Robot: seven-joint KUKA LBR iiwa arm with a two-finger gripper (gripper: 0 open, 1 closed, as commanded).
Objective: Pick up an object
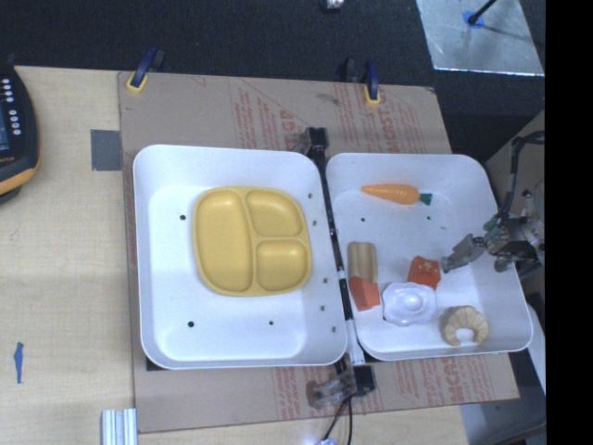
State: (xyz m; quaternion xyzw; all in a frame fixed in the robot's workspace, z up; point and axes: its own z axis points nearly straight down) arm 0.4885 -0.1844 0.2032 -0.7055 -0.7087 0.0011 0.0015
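Gripper [460, 253] at right bin's [496, 185] right edge; finger state: cannot tell. Croissant [463, 324], clear cup [408, 303], red block [423, 272] crowd together nearest; a descent may nudge neighbours. Carrot [397, 194] lies apart, farther back.

- Right bin [482, 179]: bare floor between the carrot [393, 193] and the crowded front.
- Front cluster: bread roll [362, 261], red blocks [423, 272], white cup [408, 303], croissant [463, 325], set close together.
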